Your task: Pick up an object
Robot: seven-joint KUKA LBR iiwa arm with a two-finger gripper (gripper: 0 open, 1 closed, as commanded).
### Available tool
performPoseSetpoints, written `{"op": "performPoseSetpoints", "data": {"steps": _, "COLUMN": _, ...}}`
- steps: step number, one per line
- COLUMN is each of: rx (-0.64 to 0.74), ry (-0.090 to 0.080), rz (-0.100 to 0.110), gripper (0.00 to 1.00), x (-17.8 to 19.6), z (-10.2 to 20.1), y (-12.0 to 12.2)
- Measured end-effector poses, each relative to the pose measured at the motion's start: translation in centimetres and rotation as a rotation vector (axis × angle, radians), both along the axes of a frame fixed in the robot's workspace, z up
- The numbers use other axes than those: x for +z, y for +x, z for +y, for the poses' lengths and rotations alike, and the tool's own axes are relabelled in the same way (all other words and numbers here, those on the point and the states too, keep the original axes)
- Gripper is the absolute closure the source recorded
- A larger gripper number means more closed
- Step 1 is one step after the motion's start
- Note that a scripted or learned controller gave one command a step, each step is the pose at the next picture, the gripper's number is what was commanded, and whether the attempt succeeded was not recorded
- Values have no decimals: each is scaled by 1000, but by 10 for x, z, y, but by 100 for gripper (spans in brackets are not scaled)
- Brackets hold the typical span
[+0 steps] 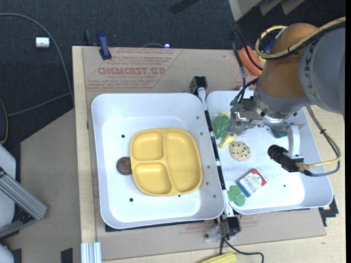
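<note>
Grey arm (321,64) reaching in from the right, orange-banded wrist bent downward, gripper (241,119) low

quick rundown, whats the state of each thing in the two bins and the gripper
yellow divided plate: flat in the left bin, its compartments bare
brown disc: beside the plate's left edge
green toy: in the right bin, by the divider, next to the gripper
cookie: flat on the right bin's floor
small packet: lying flat, untouched
green piece: at the right bin's near left corner
</note>
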State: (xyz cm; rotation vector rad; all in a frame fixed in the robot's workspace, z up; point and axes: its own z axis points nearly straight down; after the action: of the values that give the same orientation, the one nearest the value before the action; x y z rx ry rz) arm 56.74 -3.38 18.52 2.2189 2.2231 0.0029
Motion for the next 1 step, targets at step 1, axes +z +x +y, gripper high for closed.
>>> {"op": "performPoseSetpoints", "data": {"steps": 1, "rx": -1, "ry": -1, "rz": 2, "gripper": 0, "x": -1, "z": -1, "y": -1}}
